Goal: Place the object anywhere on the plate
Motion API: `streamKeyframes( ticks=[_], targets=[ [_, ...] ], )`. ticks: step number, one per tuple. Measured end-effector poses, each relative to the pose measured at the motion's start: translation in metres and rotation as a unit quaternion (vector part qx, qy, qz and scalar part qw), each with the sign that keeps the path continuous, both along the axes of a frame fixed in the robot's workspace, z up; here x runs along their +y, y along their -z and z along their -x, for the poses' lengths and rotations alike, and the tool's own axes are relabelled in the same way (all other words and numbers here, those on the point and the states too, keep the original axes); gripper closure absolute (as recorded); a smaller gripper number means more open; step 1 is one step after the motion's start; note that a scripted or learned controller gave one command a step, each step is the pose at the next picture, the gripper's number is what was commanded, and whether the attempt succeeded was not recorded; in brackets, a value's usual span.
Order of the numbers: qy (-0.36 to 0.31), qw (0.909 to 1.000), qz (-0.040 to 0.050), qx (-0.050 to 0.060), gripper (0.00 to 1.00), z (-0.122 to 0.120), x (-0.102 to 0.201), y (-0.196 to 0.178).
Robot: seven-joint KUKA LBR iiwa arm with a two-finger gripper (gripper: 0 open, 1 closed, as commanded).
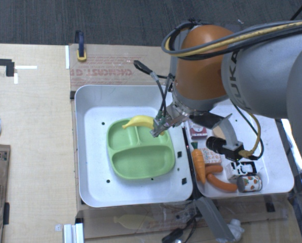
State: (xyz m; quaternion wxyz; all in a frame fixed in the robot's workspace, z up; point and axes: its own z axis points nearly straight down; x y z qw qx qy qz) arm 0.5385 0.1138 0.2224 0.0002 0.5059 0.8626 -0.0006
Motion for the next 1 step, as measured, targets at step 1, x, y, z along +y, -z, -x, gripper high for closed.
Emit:
streamKeyframes(
  ticks=[1],
  targets=[
    [0.019,0.9998,0.0002,0.002,1.0,0.0145,-0.0015,0.0705]
  ],
)
